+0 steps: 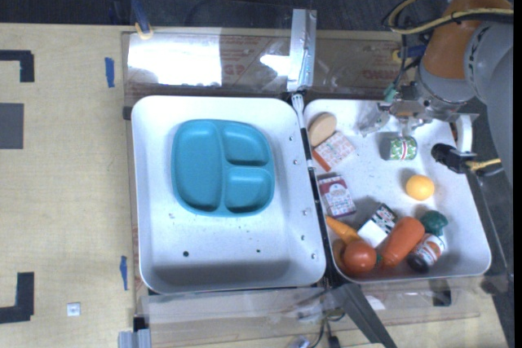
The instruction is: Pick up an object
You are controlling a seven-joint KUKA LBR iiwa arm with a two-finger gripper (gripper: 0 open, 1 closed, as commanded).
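My gripper (pixel 398 116) hangs over the far part of the right bin (pixel 477 200), below the grey arm's orange band (pixel 447 45). A small green can (pixel 401 148) lies just in front of it, apart from it as far as I can see. Further objects lie in this bin: a bread roll (pixel 323 126), a red-and-white packet (pixel 335 151), a second packet (pixel 336 196), a yellow ball (pixel 419 187), a carrot (pixel 401 240), a tomato (pixel 358 257), a black-and-white carton (pixel 378 224) and a small bottle (pixel 426 251).
The left bin (pixel 155 240) holds a blue divided plate (pixel 222 167). A black part (pixel 453 157) of the arm juts over the right bin's right side. Clear plastic sheeting (pixel 212 57) lies behind both bins. Yellow cables (pixel 424 8) loop above the arm.
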